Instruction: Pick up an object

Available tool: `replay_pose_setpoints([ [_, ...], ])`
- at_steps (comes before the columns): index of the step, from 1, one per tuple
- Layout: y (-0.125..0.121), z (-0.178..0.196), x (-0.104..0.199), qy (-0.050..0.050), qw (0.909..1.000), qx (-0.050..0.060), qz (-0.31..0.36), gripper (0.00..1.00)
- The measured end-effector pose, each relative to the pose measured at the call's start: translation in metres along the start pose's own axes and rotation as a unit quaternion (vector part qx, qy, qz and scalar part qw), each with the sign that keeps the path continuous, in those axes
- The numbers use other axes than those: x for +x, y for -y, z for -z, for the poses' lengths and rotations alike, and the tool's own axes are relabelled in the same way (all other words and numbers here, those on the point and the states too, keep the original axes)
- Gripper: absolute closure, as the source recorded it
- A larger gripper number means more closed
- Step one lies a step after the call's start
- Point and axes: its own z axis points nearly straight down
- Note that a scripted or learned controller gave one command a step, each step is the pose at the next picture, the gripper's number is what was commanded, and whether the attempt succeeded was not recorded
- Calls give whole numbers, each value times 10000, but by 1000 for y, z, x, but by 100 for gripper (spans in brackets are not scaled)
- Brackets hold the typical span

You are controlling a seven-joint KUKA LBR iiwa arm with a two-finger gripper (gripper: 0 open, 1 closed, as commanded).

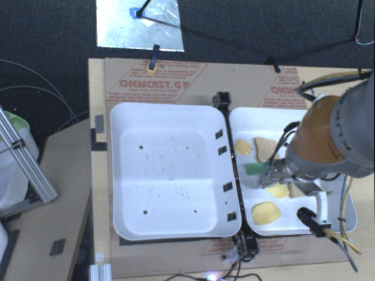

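The gripper (274, 174) hangs low over the middle of the right bin (252, 122), in the right half of the frame. The grey arm (354, 130) with its orange band (313, 136) covers the bin's upper right part. Whether the gripper is open or closed, or has hold of anything, cannot be told. A green piece (254, 168) lies just at its left. A pale yellow chunk (278, 191) lies just below it, partly hidden by it. A rounder yellow lump (265, 213) sits near the bin's lower edge. A small yellow bit (243, 147) and a tan piece (265, 147) lie higher up, near the wall shared with the left bin (170, 174). Both bins rest on a brown board (176, 81).
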Motion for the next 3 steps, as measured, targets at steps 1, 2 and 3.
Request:
replay_pose_setpoints([
  [1, 18, 144, 41, -18, 10000, -32, 29, 100],
  [2, 23, 142, 129, -32, 10000, 42, 51, 100],
  [3, 20, 300, 151, -36, 10000, -50, 29, 100],
])
